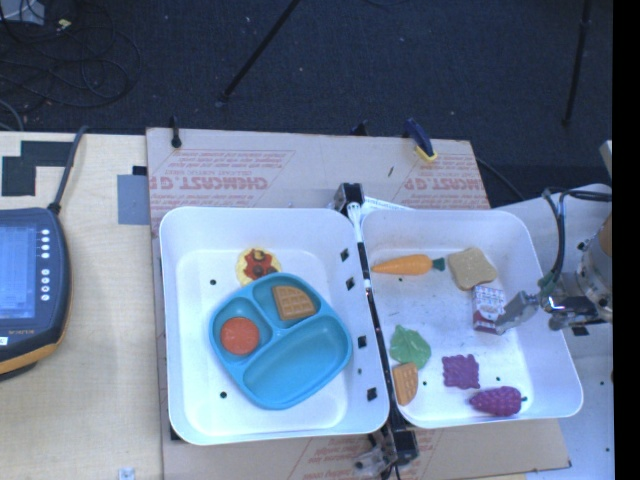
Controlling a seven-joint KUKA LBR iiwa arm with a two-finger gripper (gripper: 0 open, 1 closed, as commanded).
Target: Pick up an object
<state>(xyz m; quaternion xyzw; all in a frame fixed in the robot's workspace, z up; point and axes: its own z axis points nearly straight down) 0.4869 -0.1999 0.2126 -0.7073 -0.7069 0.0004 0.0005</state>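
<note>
The left bin (185, 268) holds a blue tray (285, 368) with a red disc (239, 335) in its left compartment and a waffle (292, 301) in its upper one, its large compartment bare, and a small pizza (258, 264) lies just above the tray. The right bin (545, 368) holds a carrot (403, 265), toast (471, 268), a carton (488, 307), lettuce (409, 347), an orange wedge (405, 382) at the divider, a purple piece (460, 371) and grapes (496, 401). At right centre the gripper (520, 308) sits low over the right bin with its grey tip just beside the carton; whether it is open or gripping cannot be told.
</note>
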